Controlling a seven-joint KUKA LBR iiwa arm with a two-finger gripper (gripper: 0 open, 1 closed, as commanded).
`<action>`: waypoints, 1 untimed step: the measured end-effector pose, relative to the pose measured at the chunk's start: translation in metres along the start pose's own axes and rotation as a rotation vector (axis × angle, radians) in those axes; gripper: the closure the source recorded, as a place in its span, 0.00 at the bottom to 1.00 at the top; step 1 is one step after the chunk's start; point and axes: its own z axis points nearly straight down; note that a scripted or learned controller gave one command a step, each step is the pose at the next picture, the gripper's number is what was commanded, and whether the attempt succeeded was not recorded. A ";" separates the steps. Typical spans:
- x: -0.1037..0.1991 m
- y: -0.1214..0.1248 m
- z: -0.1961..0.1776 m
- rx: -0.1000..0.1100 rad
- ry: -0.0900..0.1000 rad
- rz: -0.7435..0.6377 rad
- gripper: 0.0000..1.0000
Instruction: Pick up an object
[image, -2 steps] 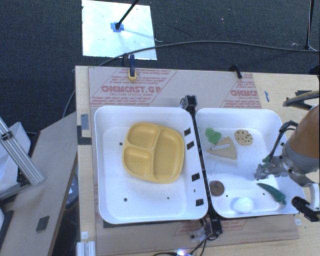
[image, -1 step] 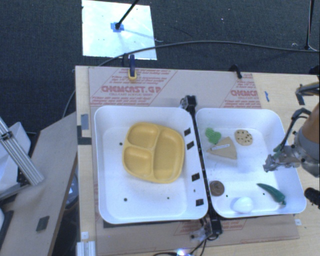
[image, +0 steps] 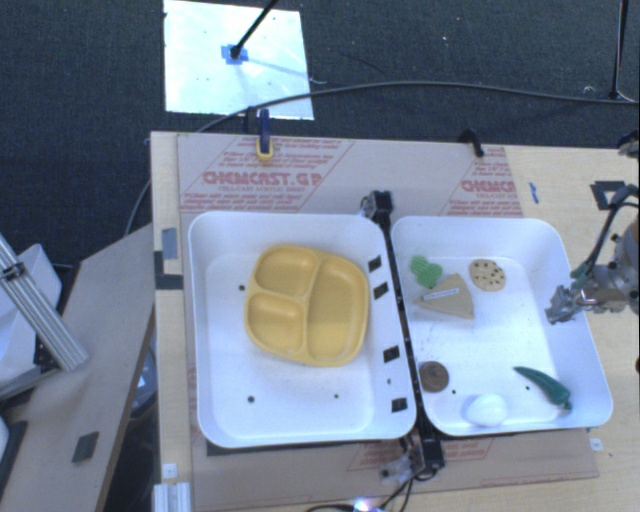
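Two white bins sit side by side on the desk (image: 170, 330). Left bin (image: 225, 400) holds a yellow divided plate (image: 306, 303), three compartments, lying flat near the middle.

Right bin (image: 520, 330) has the loose items: a green toy piece (image: 426, 270) near the upper left, touching or just beside a tan wedge (image: 447, 299) with a small pale strip on it. A chocolate-chip cookie (image: 487, 274) lies just right of those, apart from them. Lower down, a brown disc (image: 433, 376) sits close to the divider between the bins, a white egg-like object (image: 487, 409) near the front wall, and a green chili pepper (image: 543, 386) lies slanted toward the front right corner.

Pincer (image: 563, 305) comes in from the right and sits over the right bin's right rim, well apart from every item. Nothing visible between the fingers. Too small and blurred to tell if it's wide or narrow, so cannot tell.

A blue-and-yellow clamp (image: 263, 135) is at the back edge of the board under the bins.
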 end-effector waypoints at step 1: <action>0.000 0.002 -0.035 0.000 0.000 0.000 1.00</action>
